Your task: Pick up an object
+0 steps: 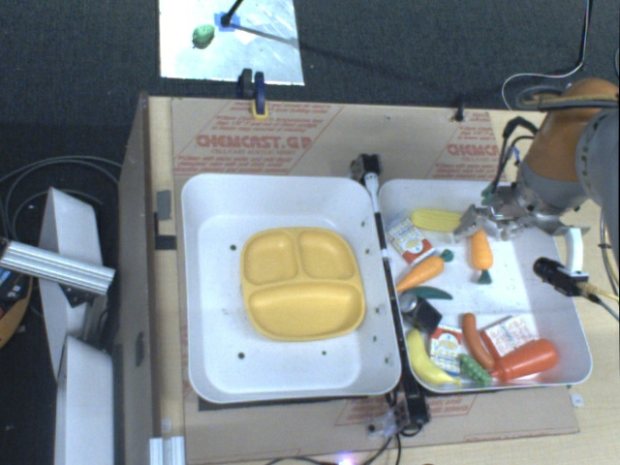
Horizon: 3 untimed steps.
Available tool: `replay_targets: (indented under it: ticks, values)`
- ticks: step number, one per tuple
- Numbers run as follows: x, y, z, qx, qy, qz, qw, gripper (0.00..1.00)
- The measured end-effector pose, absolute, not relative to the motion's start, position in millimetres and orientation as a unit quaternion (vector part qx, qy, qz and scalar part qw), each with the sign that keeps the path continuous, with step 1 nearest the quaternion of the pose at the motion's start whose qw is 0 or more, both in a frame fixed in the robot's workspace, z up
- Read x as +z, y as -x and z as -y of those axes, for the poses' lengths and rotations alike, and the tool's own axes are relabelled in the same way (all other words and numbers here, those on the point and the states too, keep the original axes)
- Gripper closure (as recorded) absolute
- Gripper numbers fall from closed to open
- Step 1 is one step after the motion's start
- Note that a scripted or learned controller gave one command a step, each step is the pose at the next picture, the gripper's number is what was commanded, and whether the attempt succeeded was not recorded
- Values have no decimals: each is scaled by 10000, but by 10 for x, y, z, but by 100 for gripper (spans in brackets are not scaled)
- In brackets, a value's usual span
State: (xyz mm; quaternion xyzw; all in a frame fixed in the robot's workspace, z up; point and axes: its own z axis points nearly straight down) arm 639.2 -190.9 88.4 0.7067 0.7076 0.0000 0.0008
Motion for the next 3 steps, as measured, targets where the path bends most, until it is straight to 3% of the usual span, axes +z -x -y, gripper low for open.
replay_targets:
  ticks: [1, 2, 3]
  values:
    - [999, -6405, 1911, 10, -7062, -7081, 27, 100]
    - [824, -6615, 1350, -130, -7061, -7078, -136, 100]
    - [1860, -5747, 461, 20, -7053, -7089, 11, 100]
